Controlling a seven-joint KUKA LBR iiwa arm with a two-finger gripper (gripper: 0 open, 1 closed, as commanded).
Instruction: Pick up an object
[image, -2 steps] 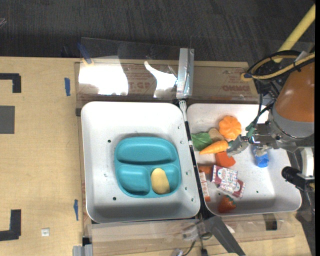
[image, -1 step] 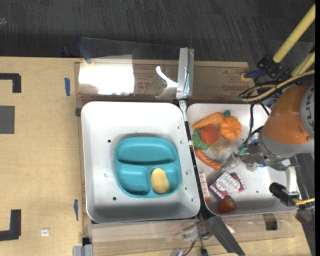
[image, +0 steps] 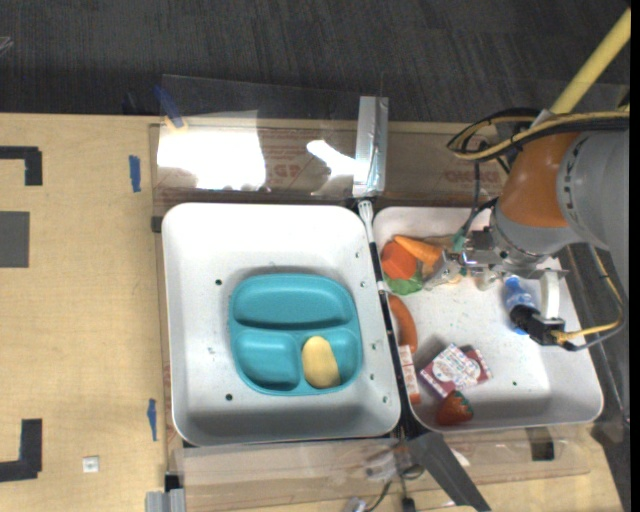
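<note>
In the right bin (image: 565, 392), my gripper (image: 447, 270) sits low at the upper left, right beside an orange carrot-like toy (image: 413, 247) and a rounder orange piece (image: 398, 266). Whether it touches them is unclear. An orange-red sausage (image: 403, 320) lies along the bin's left wall. A pink and red packet (image: 455, 368) rests near the front, with a strawberry (image: 455, 408) just below it. A small blue item (image: 516, 294) shows beneath the wrist.
The left bin (image: 190, 300) holds a teal divided tray (image: 290, 300) with a yellow oval piece (image: 320, 361) in its lower right compartment. The grey arm with its orange band (image: 535, 185) and cables covers the right bin's upper right. A clear panel (image: 260, 150) stands behind the bins.
</note>
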